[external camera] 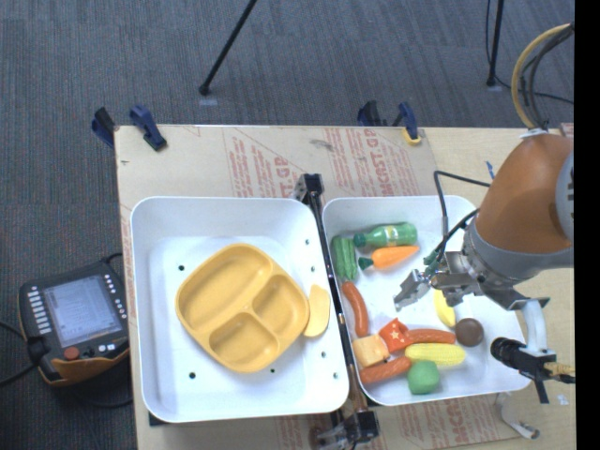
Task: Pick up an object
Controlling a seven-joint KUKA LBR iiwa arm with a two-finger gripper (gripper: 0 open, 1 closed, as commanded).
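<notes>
Gripper [427, 287] hovers over the right bin [469, 382], apparently spread, carrot [394, 257] just beside it.

Red printed lettering runs across the desk [375, 162] above the two white bins [150, 251]. It appears reversed and too faint to read.

Grey arm with orange band reaching in from the right, hand [418, 287] lowered, wrist angled left

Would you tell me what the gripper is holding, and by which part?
It cannot be told: the gripper hangs over the right bin, with nothing visible between its fingers.
</notes>
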